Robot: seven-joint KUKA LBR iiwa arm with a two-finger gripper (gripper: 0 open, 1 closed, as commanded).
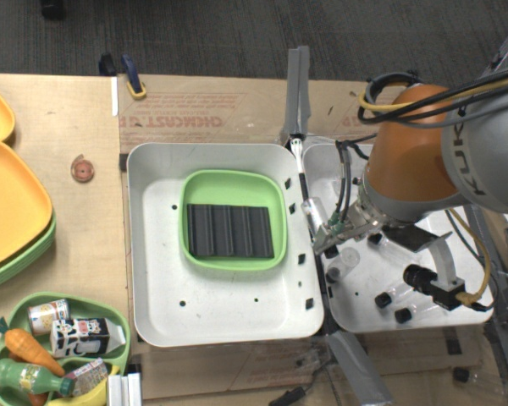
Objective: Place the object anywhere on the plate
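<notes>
A green square plate (pixel 234 182) sits in the left white bin (pixel 152 311). A dark grey ribbed rectangular object (pixel 229 231) lies flat on the plate and covers most of its middle. The arm's orange band (pixel 411 146) hangs over the right bin (pixel 364 311). My gripper (pixel 328 237) is low at that bin's left edge, just right of the wall between the bins. It stands apart from the plate and the ribbed object, and I see nothing held in it.
Yellow plates (pixel 8 201) are stacked on the bench at far left. A green bowl (pixel 59 353) of toy food and cans stands at bottom left. A small pink disc (pixel 83 169) and a blue clamp (pixel 132 76) lie beyond the left bin. Cables and black fittings (pixel 423 282) crowd the right bin.
</notes>
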